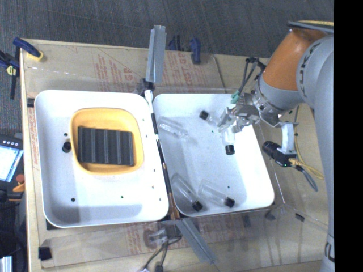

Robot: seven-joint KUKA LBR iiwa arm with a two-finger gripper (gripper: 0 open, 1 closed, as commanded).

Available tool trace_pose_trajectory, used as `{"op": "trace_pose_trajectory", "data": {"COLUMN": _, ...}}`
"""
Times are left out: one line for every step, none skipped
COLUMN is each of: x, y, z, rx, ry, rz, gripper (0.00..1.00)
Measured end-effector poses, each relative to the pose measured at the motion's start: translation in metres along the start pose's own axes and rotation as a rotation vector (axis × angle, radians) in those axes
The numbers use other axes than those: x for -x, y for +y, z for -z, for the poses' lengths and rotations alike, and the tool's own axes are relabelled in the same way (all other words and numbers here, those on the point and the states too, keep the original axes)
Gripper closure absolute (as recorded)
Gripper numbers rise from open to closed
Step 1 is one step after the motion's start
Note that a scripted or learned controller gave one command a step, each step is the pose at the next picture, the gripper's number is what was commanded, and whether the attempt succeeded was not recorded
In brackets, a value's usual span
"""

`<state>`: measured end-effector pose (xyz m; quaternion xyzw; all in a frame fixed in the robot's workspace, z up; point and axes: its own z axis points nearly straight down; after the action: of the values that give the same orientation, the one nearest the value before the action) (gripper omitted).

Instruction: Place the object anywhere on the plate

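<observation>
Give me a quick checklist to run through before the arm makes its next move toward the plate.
1. Plate sits in the left bin: ok.
2. Plate surface free: not ok, a dark ridged block covers its middle.
3. Pincer is over the right bin: ok.
4. Object held: cannot tell, a clear vial with a black cap lies just below the pincer.
5. Other clear vials lie apart near the front wall: ok.

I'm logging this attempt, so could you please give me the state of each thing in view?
Gripper: over the right bin, near its upper right.
Yellow plate: in the left bin, bearing a dark ribbed block.
Clear tubes with black caps: lying in the right bin.
</observation>
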<state>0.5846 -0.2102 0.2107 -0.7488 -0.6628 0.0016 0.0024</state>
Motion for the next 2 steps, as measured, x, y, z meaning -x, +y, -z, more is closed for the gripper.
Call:
{"op": "trace_pose_trajectory", "data": {"x": -0.069, "y": -0.009, "z": 0.003, "rx": 0.000, "ry": 0.001, "rz": 0.058, "gripper": 1.00}}
{"op": "trace_pose_trajectory", "data": {"x": -0.134, "y": -0.013, "z": 0.025, "rx": 0.004, "ry": -0.002, "rz": 0.208, "gripper": 1.00}}
